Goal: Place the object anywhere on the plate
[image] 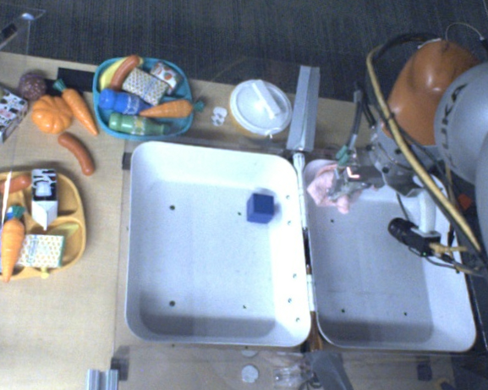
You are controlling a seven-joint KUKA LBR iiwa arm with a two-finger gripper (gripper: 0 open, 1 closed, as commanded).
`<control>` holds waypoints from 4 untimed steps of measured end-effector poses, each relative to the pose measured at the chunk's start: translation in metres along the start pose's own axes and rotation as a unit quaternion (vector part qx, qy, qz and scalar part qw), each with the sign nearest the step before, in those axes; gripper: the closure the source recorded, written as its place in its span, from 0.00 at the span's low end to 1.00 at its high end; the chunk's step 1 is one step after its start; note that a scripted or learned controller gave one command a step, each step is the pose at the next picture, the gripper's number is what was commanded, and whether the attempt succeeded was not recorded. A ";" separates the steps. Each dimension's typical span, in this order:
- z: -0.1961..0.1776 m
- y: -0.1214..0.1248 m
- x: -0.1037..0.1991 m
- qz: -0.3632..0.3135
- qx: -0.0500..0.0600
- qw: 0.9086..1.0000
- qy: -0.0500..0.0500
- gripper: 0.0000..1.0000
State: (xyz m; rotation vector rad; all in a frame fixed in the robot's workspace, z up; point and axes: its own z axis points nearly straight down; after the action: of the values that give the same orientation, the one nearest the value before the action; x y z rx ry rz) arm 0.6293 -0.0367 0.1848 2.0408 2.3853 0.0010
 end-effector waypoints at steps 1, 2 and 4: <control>-0.040 0.002 0.001 -0.004 -0.001 1.000 0.000 1.00; -0.044 -0.016 0.059 -0.204 0.000 0.979 0.001 1.00; -0.033 -0.051 0.150 -0.570 -0.002 0.821 0.001 1.00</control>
State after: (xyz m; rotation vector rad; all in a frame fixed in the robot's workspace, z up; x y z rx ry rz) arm 0.5556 0.1036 0.2177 0.3162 3.1214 0.0046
